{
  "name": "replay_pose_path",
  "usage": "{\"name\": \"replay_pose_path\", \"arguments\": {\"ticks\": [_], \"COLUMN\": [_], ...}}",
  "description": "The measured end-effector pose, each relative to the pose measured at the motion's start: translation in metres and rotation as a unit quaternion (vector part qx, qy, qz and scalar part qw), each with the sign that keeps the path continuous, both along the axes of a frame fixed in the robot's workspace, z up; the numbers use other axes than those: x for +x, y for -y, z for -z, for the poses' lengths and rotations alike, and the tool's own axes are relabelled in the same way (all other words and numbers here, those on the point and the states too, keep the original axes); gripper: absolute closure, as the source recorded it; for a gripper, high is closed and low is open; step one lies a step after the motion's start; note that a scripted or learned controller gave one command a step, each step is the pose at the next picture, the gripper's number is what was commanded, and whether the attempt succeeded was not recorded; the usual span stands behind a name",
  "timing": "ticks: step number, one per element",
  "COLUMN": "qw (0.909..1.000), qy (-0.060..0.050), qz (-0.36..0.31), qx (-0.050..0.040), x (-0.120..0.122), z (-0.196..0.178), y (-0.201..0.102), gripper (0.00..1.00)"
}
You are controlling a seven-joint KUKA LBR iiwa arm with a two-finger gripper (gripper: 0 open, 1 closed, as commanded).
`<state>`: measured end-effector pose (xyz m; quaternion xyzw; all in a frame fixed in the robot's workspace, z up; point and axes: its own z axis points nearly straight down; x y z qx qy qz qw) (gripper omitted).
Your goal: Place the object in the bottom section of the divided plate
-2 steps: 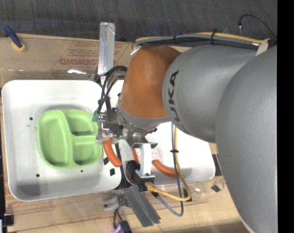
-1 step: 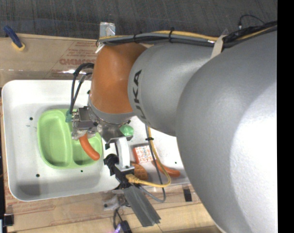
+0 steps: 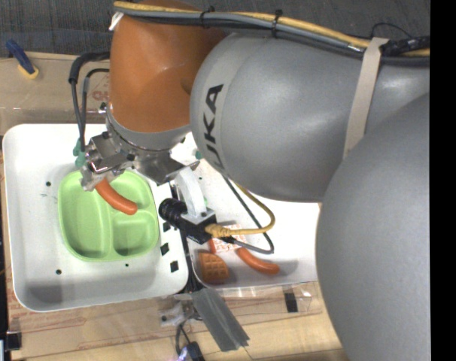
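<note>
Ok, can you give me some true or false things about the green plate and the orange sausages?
1. The green divided plastic plate sits in the left white bin. True.
2. An orange toy sausage lies across the plate, just below the gripper. True.
3. The plate is round with one section. False: it has several sections.
4. A second orange sausage lies in the right bin. True.
5. The brown waffle-like block lies on the plate. False: it is in the right bin.
</note>
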<state>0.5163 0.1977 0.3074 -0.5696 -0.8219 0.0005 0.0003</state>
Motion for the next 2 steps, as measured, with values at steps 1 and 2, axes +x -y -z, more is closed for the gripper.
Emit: {"name": "replay_pose_path", "arguments": {"ticks": [1, 2], "qw": [0.9918, 0.9621], "qy": [-0.003, 0.000], "qz": [0.128, 0.273], "qx": [-0.0016, -0.0006], "x": [0.012, 0.094], "z": [0.075, -0.049], "y": [0.047, 0.038], "gripper": [1.00, 1.00]}}
